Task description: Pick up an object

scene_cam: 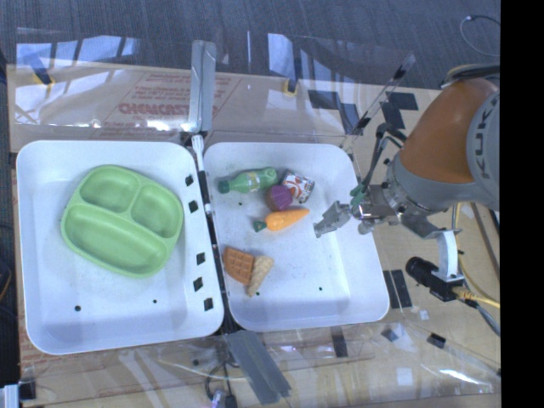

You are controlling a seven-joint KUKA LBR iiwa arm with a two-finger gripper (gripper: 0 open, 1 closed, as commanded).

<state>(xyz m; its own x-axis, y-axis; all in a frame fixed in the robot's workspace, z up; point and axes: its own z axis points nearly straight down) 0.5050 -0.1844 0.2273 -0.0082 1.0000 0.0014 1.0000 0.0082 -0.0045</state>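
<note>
The hand [327, 223] hovers over the right bin [340, 300] near its right edge; whether it is released or clenched, I cannot tell. The carrot [285, 220] lies just left of it (mid-bin), below the purple toy [280, 197].

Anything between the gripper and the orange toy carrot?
No. In the camera view, just bare white bin floor between the gripper and the orange toy carrot.
</note>
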